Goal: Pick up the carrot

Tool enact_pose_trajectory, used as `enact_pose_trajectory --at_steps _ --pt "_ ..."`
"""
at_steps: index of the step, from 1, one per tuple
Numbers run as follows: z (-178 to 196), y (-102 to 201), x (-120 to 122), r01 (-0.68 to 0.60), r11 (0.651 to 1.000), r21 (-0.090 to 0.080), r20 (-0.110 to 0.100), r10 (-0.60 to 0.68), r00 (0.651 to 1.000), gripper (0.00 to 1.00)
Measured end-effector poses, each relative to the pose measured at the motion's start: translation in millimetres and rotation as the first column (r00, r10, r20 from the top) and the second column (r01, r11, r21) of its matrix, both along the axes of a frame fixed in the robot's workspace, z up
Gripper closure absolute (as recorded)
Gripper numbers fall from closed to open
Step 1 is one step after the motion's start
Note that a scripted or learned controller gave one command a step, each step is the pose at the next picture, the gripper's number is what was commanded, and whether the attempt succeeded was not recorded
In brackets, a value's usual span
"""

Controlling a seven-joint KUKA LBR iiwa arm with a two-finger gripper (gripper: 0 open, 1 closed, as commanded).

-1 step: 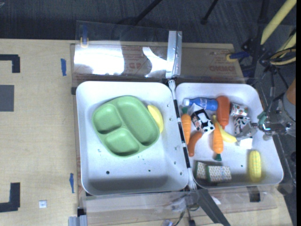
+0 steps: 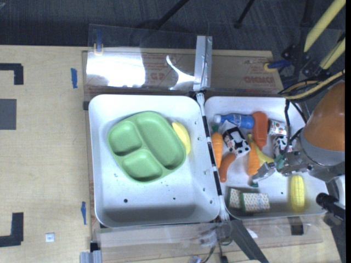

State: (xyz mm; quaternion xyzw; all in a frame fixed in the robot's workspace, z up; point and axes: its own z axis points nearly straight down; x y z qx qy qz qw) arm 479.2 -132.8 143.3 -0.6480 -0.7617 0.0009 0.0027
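You'll find the carrot (image 2: 254, 159) in the right bin (image 2: 241, 104), lying tilted near the middle, just left of the gripper (image 2: 267, 171). The gripper hangs low beside the carrot's lower end; you cannot tell how it is set. A corn cob (image 2: 296, 193) lies to its right, a blue bottle (image 2: 237, 120) near the bin's top. The left bin (image 2: 101, 163) holds a green divided plate (image 2: 145, 145). No label is sharp enough to read.
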Motion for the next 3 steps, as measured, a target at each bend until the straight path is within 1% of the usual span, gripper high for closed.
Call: enact_pose_trajectory --at_steps 1,2,3 --pt "-58 -17 49 0.07 0.998 -0.001 0.008 -0.07 0.998 0.0" --pt "-50 -19 50 0.073 0.997 -0.002 0.01 -0.073 0.997 1.0" --pt "28 -45 13 0.324 0.946 -0.004 0.003 -0.324 0.946 1.0"
